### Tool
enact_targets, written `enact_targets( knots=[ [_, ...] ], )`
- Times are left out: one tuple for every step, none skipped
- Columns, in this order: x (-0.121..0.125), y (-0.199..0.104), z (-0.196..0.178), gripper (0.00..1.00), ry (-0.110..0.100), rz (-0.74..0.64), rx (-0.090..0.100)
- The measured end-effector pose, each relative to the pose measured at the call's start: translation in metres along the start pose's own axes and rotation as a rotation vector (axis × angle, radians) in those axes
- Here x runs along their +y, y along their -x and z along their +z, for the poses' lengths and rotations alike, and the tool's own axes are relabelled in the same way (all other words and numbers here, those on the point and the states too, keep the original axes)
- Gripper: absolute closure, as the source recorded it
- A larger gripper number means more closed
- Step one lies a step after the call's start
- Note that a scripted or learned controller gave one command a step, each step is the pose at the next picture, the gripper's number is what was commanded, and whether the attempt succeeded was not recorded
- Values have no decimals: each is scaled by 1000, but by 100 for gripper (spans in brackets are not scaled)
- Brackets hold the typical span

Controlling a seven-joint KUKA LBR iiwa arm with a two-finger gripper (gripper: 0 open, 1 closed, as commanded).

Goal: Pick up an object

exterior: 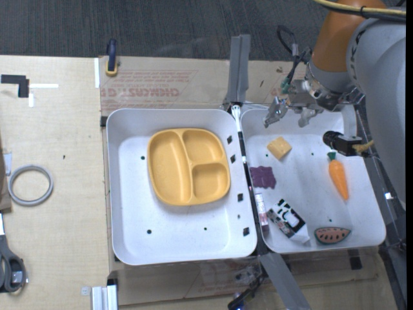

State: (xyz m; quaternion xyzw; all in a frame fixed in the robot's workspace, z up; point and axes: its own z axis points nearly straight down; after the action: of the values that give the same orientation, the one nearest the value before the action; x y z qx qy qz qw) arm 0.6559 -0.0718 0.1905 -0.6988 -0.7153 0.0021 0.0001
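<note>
Gripper [287, 117] hangs over the far edge of the right bin [371, 199], nearer its far-left corner. Fingers look spread with nothing between them, so no grasp yet. It's clear of the bin floor, as far as this slanted view lets me judge.

Candidates are all in the right bin:
- yellow block [279, 148]: near the far-left corner, just in front of the gripper, nothing touching it
- purple piece [262, 177]: against the left wall, mid-way down
- carrot [338, 178]: toward the right edge, lying lengthwise, green top pointing to the far side
- black-and-white packet [288, 219]: near edge, left of centre
- watermelon slice [332, 235]: near edge, just right of the packet, close to the near wall

The left bin [122, 192] holds only a yellow divided plate [189, 166] in its middle, which is too wide and not worth a try.

Step in hand, as I read it: approach and pick a target. The yellow block is the best bet because it's closest, chunky and has free space all round. To do it well:
- Centre the spread fingers over the block.
- Turn the wrist so the pads meet two flat opposite faces, not the corners.
- Come straight down, and close only once the fingers straddle it.
- Stay off the left wall on the way down.

The purple piece looks flat and hugs the wall, so it's a poor grip. The carrot is round and may roll out of the pinch.
</note>
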Motion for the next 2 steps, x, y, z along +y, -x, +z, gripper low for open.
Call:
enact_targets(
  knots=[
    [-28,23,101,0,-2,179,1],
    [-29,22,94,100,-9,175,-1]
  ],
)
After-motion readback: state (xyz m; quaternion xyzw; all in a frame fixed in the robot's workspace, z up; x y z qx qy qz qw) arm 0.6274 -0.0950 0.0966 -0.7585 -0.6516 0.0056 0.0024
